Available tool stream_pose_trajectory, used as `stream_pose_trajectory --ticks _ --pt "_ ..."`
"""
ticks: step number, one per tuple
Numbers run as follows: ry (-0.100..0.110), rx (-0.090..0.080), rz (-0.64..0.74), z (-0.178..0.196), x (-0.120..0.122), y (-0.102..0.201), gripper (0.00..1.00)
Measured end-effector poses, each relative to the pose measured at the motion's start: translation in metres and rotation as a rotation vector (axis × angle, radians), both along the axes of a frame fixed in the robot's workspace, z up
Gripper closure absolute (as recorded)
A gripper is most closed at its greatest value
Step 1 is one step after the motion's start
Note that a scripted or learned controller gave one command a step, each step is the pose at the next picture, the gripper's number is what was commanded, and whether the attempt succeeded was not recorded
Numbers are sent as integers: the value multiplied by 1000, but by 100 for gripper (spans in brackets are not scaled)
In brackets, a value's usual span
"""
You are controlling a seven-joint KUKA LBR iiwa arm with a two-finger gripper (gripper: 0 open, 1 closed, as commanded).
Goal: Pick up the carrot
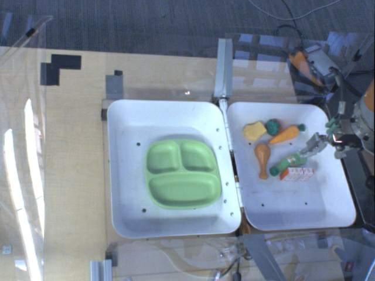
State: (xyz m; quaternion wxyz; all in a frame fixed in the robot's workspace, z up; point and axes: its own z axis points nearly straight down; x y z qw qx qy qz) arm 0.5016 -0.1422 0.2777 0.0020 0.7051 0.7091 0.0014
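Reaching in from the right edge of the scene, the gripper hangs over the right part of the right-hand bin, its pale fingers angled down and leftward; whether they are apart or together cannot be told from this view, and nothing is seen between them. Just left of the gripper and a little farther back lies the carrot, orange with a small green tuft at its right end, resting slantwise on the bin floor and apart from the gripper. Touching the carrot's left end is a dark green round item, and left of that sits a yellow lumpy piece. Nearer the viewer, a tan drumstick-shaped toy lies lengthwise, with a green, red-tipped item beside it, directly below the gripper's tip, and a small red and white packet just near of that. On the left, the other white bin holds a light green plate divided into three compartments. Both bins sit side by side on a pale wooden bench.
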Motion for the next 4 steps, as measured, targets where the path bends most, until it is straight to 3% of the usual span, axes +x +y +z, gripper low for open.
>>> stream_pose_trajectory --ticks 1,2,3,4 --pt "0 -1 372 -143 43 21 0" --pt "-7 -4 434 -188 88 33 0" --pt "-14 -3 434 -176 91 35 100" --pt "-2 0 196 -92 75 87 100"
